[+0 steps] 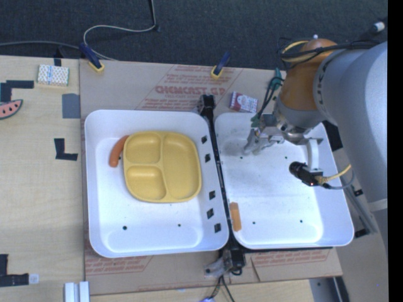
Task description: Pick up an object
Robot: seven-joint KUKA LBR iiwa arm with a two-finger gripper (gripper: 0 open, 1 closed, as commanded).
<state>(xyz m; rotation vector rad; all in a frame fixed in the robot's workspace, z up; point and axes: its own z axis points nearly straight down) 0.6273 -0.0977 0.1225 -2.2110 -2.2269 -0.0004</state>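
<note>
So the arm (343, 93) came in from the right side of the frame, grey with that orange band, and its gripper (254, 145) was down over the upper left part of the right bin (277, 222). The fingers (250, 145) looked slightly spread, with bare white bin floor showing between the tips, so it wasn't pinching anything. Honestly it's small in the frame, but nothing was in its grasp.

As for stuff to pick up: a small orange carrot-looking piece (235, 216) lay in the right bin, hard against its left wall down toward the lower left corner, well apart from the gripper. Over in the left bin (101, 225) sat a yellow divided plate (161, 166), flat, in the upper middle of that bin. An orange sausage-shaped thing (116, 151) lay just beside the plate's left edge, tilted a bit, apparently touching the rim.

Outside the bins, a small red and white packet (242, 101) lay on the cardboard (138, 87) just above the right bin's upper left corner. Two blue and yellow clamps (92, 56) held the cardboard's top edge. A watermelon slice toy (9, 109) sat at the far left edge of the frame, with a little patterned block (53, 75) above it.
</note>
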